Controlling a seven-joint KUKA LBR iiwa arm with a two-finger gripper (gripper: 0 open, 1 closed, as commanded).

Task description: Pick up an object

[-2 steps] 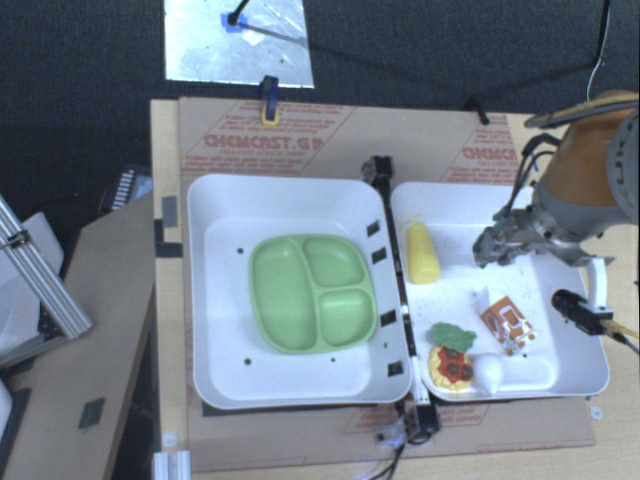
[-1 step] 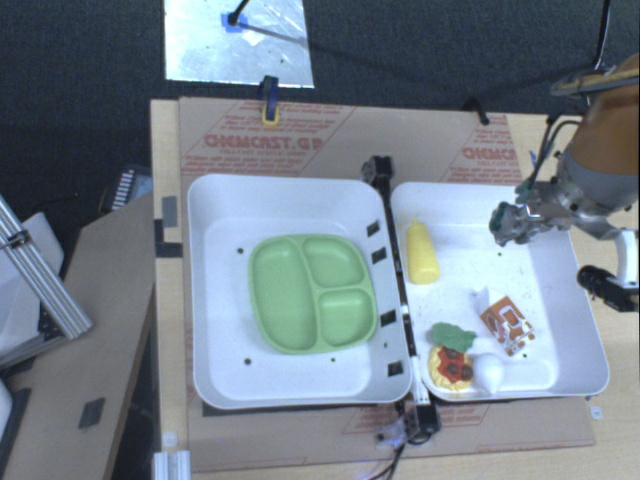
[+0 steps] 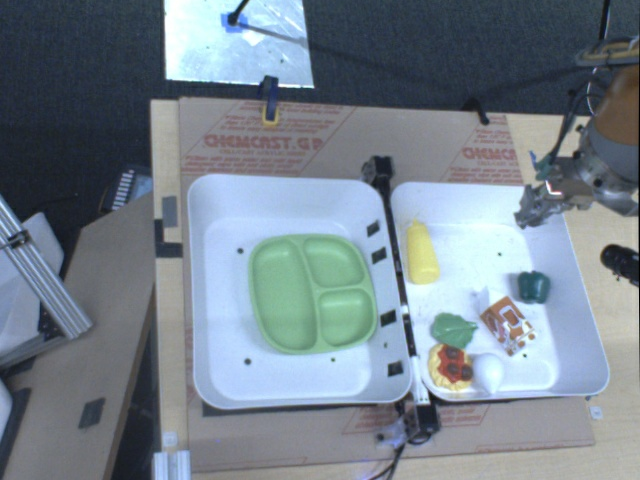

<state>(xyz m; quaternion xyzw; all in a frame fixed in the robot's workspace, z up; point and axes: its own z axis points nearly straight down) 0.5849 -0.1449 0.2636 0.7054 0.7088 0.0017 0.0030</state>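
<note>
The right bin (image 3: 560,268) holds a yellow bottle (image 3: 422,252) near its left wall, a dark green pepper-like piece (image 3: 533,286) at the right, an orange-and-white packet (image 3: 507,325), a green leaf (image 3: 454,326), a yellow plate with red pieces (image 3: 450,366) and a white egg-shaped thing (image 3: 489,370). My gripper (image 3: 538,206) hangs over the bin's far right corner, above and behind the green piece, apart from every object. Nothing shows between its fingers.
The left bin (image 3: 215,268) holds a green divided plate (image 3: 308,293). A black divider (image 3: 392,278) runs between the bins. Cardboard (image 3: 330,138) lies under both. A metal sheet (image 3: 238,28) sits at the back, and an aluminium rail (image 3: 40,278) stands at the left.
</note>
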